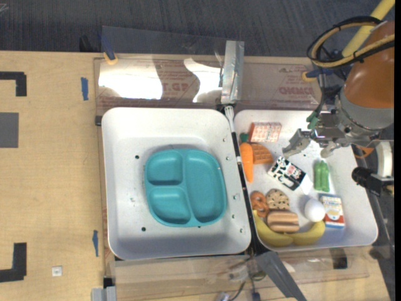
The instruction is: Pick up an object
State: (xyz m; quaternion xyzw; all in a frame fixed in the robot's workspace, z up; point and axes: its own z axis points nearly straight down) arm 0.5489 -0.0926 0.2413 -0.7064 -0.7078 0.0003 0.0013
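The scene was evenly and brightly lit from above, with colours rendered clearly. Strong glare was seen on the clear panel [160, 80] at the upper middle of the frame — white patches washed out its surface. Soft, short shadows were cast beneath the teal tray [186, 187] and along the inner walls of the left bin [119, 168]. Slight softness was noted throughout; the arm [369, 74] at the upper right was mildly blurred — detail there was lost.

Toy foods [285, 199] lie scattered across the right bin [360, 231].
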